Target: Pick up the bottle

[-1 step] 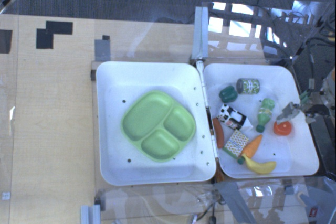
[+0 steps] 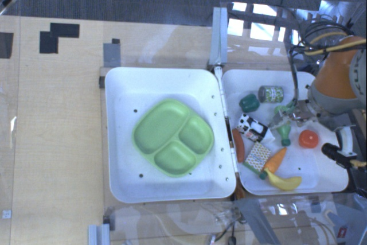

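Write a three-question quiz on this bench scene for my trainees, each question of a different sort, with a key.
1. True or false: the green tray lies in the left bin.
2. Which lies nearest the banana? A) carrot B) can C) tomato
3. Fill in: the gripper is over the ___ bin.

Key: 1 true; 2 A; 3 right.

The right bin (image 2: 335,181) was crowded: a can (image 2: 270,93), a green cup (image 2: 249,102), a tomato (image 2: 308,139), a carrot (image 2: 276,159) and a banana (image 2: 283,182) lay close together, with narrow gaps. The left bin (image 2: 120,123) held a green tray (image 2: 173,137), with bare floor around it.
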